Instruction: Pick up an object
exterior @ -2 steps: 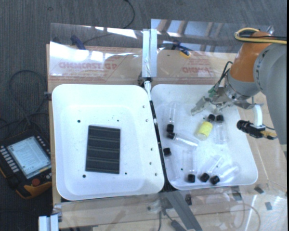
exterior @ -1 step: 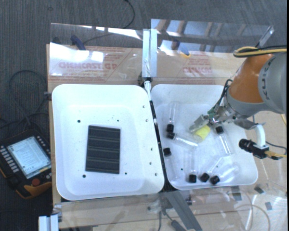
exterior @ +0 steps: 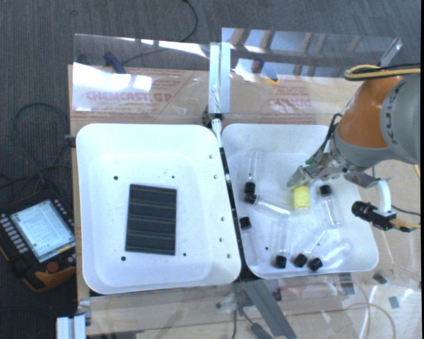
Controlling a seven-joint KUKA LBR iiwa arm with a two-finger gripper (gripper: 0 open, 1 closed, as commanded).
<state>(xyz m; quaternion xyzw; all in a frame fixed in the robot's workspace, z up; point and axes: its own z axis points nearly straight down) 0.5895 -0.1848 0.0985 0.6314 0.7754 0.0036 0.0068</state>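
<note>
Reaching in from the right, my grey arm with its orange band [exterior: 364,115] holds my two-finger pincer [exterior: 305,180] low over the right-hand shallow white bin [exterior: 360,260], just above and touching or almost touching a small yellow cylindrical object [exterior: 301,198]; I cannot tell how the pincer is set. Around that yellow object, several clear plastic vials with black caps [exterior: 251,175] lie scattered, some just beside it and others nearer the bin's front edge. Well apart from the yellow object, in the left-hand white bin [exterior: 99,161], lies a flat black ribbed rectangular pad [exterior: 152,218].
</note>
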